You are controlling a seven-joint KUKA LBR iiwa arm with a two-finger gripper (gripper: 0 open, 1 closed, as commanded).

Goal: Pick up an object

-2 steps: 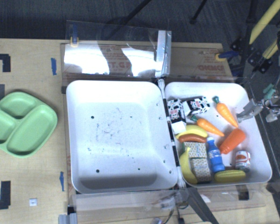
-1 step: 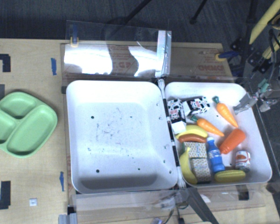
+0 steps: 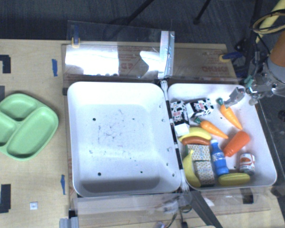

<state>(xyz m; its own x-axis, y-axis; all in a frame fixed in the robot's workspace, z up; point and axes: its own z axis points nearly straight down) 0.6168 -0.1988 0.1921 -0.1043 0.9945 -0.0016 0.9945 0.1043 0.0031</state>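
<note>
Pincer poised over the carrot corner

Pincer (image 3: pixel 238 95) hangs at the upper right of the right bin (image 3: pixel 268 167), metal fingers pointing left and down into it, and from here I cannot tell whether they are parted or closed; nothing sits between them that I can make out. Right beside it, just below and a touch left, lies a carrot (image 3: pixel 230 116), smooth orange plastic with a green stub, its long axis running from upper left to lower right, tip end away from the arm. That looks the likeliest target, being the closest thing. A second carrot (image 3: pixel 213 128) lies a little further left, angled much the same, and a fatter orange piece (image 3: pixel 237 143) slants the other way below them.

Rest of the bin is crowded: two cow-patterned cartons (image 3: pixel 190 110) along the top, a banana (image 3: pixel 189 170), a speckled block (image 3: pixel 203 164), a blue bottle (image 3: pixel 219 160), a small can (image 3: pixel 247 162). The left bin (image 3: pixel 118 137) shows bare, scuffed white plastic. Over on the table (image 3: pixel 28 65), a green divided plate (image 3: pixel 22 126) sits well apart.

My read: a short drop down-left, wrist turned across the carrot's length.
</note>
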